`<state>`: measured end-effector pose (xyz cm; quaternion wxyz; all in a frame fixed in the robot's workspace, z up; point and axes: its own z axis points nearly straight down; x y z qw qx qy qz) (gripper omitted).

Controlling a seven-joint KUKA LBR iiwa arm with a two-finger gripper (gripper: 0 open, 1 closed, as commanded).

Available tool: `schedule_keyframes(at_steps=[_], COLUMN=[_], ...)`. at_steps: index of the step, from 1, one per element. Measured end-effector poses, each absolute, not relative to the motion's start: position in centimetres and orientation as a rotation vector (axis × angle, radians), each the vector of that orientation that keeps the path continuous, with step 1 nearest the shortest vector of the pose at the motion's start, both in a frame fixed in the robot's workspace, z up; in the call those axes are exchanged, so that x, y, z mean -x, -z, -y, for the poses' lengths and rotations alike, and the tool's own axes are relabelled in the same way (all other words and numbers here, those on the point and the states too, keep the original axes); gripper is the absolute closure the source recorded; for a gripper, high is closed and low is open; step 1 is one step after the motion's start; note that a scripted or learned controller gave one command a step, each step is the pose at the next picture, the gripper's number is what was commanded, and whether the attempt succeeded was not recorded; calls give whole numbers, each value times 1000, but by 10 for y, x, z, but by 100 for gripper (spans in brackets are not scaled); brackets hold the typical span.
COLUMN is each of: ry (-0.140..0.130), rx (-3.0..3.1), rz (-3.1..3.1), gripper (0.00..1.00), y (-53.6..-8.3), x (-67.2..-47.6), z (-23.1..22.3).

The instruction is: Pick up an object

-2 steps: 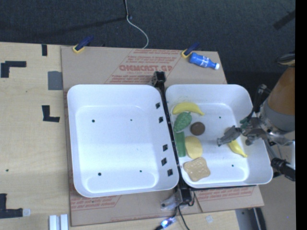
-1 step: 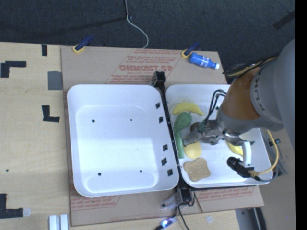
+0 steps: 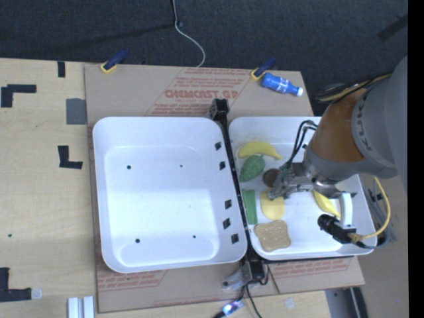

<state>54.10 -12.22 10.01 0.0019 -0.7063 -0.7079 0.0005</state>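
Dark carpet (image 3: 278, 18) beyond wooden bench (image 3: 40, 197)

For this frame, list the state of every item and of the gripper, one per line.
Curved yellow banana: lying in right white bin.
Green leaf-shaped toy: lying beside divider.
Tan bread slice: flat, near front wall.
Pale yellow round piece: lying just below gripper.
Left white bin: level.
Blue bottle: on its side, outside bins.

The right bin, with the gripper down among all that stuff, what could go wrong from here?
1. The gripper sits in a tight cluster: a brown round object, a yellow piece and a green leafy item lie close together, so it may nudge or catch more than one.
2. The slice of bread and the green stick lie flat on the bin floor, probably hard to grasp.
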Motion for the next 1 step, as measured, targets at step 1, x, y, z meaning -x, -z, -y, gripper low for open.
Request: schedule_keyframes(at_steps=[1], ry=[14], rx=[2218], rz=[2238], gripper=[100], y=[-190], x=[-619], z=[73])
